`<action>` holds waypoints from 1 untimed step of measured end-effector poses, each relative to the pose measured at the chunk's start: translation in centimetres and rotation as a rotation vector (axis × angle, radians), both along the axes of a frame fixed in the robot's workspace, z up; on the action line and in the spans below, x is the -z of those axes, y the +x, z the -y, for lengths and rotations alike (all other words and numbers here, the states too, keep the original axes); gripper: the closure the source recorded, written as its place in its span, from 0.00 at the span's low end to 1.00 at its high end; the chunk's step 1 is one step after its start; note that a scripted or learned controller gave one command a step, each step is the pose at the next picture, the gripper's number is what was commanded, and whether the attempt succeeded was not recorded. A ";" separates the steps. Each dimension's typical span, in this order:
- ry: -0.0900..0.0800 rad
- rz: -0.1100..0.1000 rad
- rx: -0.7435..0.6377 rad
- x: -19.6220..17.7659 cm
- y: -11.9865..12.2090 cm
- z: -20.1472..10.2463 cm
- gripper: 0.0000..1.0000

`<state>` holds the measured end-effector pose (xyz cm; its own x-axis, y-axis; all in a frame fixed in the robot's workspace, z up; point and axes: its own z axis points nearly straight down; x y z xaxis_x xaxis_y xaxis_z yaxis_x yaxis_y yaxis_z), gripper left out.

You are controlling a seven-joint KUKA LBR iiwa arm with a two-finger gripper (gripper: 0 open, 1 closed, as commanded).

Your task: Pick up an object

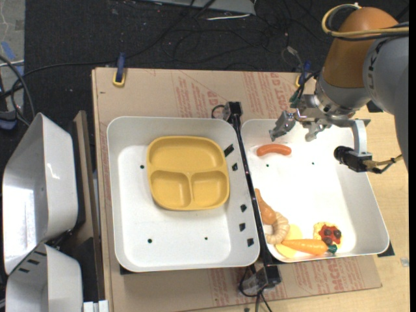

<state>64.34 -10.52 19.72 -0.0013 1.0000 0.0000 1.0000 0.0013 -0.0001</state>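
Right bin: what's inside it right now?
Right bin holds a hot dog near its far edge, below the gripper. Along the near edge lie a carrot, a shrimp-like piece and a small pizza-like piece; whatever lies under them is covered.

The desk (195, 86) is bearing two white bins: left bin (123, 194) at nine o'clock, right bin (325, 187) at three.
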 end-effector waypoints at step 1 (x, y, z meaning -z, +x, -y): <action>0.000 -0.004 -0.002 5.8 0.0 -1.0 0.00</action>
<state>64.34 -9.53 13.92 -0.0035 1.0000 0.0003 1.0000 0.0035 -0.0043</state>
